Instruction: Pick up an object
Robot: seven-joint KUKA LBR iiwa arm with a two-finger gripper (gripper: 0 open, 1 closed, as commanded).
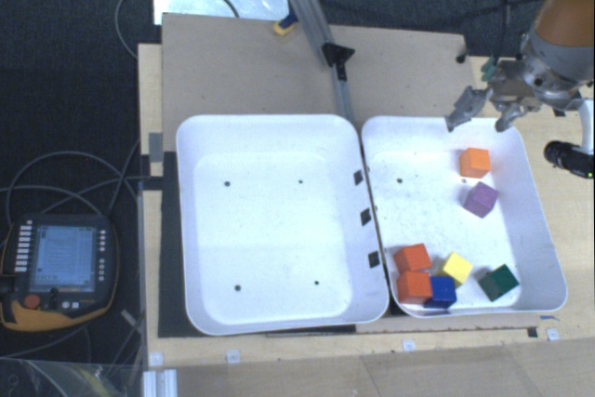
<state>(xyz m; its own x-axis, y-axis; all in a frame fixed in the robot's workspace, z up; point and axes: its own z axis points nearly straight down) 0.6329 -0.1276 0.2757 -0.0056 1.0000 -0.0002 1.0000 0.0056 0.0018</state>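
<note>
— How many things do we count here?

— We see two shallow white plastic bins side by side. The left-hand bin (270, 218) has a bare floor with a few dark dots; the right-hand bin (535, 200) holds seven small blocks. We take the right-hand bin as our landmark.

— Which blocks?

— Three orange ones: a single orange cube (474, 162) near the bin's far right part, and an orange pair (414, 271), one touching the other, at its near edge toward the left-hand bin. One blue block (442, 290) lies against that pair. One yellow cube (456, 268) sits just beside the blue one, one dark green cube (499, 282) lies near the bin's near right corner, and one purple block (481, 199) sits just nearer than the single orange cube.

— Any writing?

— We find none that we can read. A handheld control pendant with a grey screen (58, 270) lies on the floor well to the left of the bins; its screen is too small to make out.

— And the arm?

— The grey two-finger gripper (484, 114) hangs over the bin's far rim, beyond the single orange cube. Its fingers (462, 111) are spread apart with nothing between them. Every block rests on the bin floor.
</note>
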